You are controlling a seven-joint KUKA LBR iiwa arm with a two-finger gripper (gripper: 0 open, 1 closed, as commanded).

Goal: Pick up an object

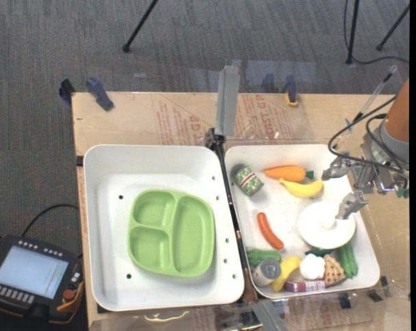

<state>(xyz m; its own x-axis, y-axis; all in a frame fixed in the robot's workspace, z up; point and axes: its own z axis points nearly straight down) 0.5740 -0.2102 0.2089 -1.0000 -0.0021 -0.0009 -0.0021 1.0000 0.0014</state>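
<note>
Over the white plate (325,227) is where my jaws (350,205) hang right now, at the plate's right shoulder, and I cannot tell from this slant whether they are spread or pressed together; the metal tip blurs against the white. Nothing sits between them that I can make out, so I call nothing held.

Working outward from the plate: just above it lies the banana (301,187), curved, with the carrot (285,173) lying just beyond that. To the plate's left, a little apart, is the red sausage (270,231), lying at a slant on bare bin floor. Up and left of the plate rests the small green can (248,180) on its side. Below the plate the clutter bunches into the near edge: a second yellow piece (286,272), a grey can (266,272), a white round piece (312,266), a waffle-like wedge (333,270), and a green cucumber (346,259) along the right.

Any of these would answer the task. My read: the sausage and the banana are the friendlier picks, each with room beside it, while the near-edge heap looks too crowded for a clean close. The plate itself is flat and wide, a poor thing to pinch.

Far left of the plate, across the divider, the other white bin (101,178) carries the green compartment tray (172,232), well out of my present reach.
</note>
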